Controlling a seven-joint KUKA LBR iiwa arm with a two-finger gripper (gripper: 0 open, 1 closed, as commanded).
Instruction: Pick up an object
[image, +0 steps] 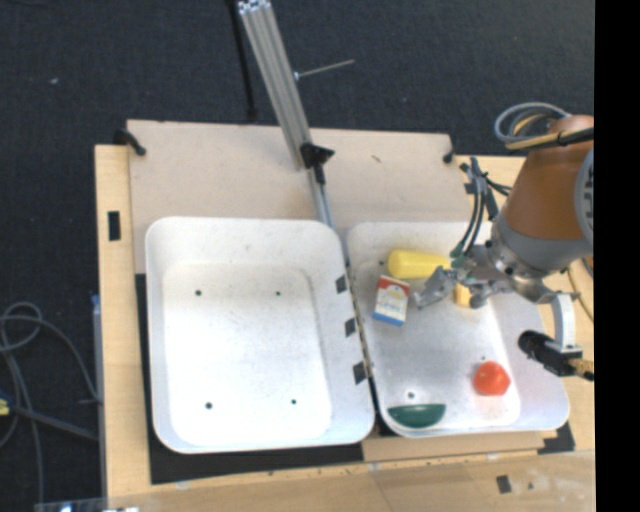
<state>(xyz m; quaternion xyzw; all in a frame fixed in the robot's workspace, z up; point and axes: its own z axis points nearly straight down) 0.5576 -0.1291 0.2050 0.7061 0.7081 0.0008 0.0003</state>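
Hovering over the right bin (535, 415), we are bringing the gripper (437, 290) in beside the small carton (392, 300), just below the yellow object (417, 264). Its grip state we cannot tell. We are judging the carton light, stiff, easily dented, best pinched across its narrow sides; the orange ball (490, 379) is looking likelier to roll.

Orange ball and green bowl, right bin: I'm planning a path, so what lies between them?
Only bare white bin floor lies between the orange ball and the green bowl in the camera view; they sit apart.
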